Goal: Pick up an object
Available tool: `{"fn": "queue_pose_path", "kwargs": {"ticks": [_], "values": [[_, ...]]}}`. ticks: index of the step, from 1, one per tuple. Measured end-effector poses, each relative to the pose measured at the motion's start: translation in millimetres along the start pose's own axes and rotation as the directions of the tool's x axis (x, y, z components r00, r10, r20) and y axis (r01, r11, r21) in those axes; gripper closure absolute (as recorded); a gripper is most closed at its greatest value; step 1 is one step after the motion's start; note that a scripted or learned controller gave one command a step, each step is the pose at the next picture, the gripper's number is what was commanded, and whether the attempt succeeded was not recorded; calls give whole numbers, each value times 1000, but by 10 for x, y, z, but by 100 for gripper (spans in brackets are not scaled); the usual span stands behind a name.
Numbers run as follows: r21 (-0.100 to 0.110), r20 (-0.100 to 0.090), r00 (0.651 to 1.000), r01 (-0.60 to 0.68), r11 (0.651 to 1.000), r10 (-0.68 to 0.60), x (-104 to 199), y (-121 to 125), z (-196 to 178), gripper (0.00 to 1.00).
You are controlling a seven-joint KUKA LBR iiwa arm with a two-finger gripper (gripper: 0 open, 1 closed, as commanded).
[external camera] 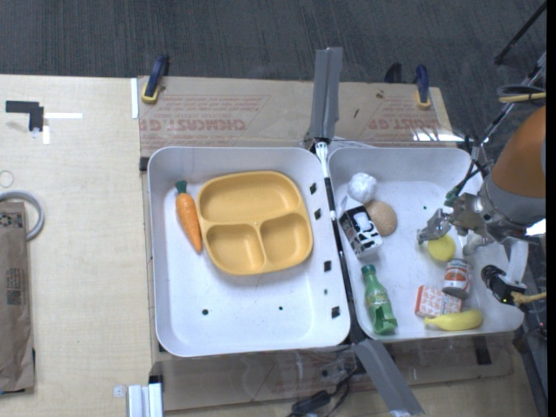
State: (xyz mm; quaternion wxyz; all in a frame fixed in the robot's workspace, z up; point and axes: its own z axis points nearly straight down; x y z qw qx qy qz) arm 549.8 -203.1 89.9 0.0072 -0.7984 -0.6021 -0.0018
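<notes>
My gripper [453, 234] hangs low over the right side of the right bin [408, 174], open, its fingers [432, 230] spread to either side of a small yellow lemon [441, 249]. The lemon lies on the bin floor just below and between the fingertips, and nothing is gripped. Close by are a small red-labelled can [455, 278], an orange and white packet [433, 302] and a banana [454, 321]. Further left in the same bin lie a green bottle [377, 300], a black and white can [360, 231], a brown round object [381, 218] and a white crumpled ball [361, 184].
The left bin [252, 324] holds a yellow divided plate [255, 221] and a carrot [188, 219] along its left side. A raised divider [331, 233] separates the two bins. Cables and the arm's body [521, 168] crowd the right bin's right edge.
</notes>
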Motion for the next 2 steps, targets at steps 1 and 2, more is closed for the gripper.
{"fn": "queue_pose_path", "kwargs": {"ticks": [1,2], "values": [[-5,12,1000,-6,1000,6,-83,5,-100,100],[-9,13,997,-81,997,82,402,-274,-1273,100]]}}
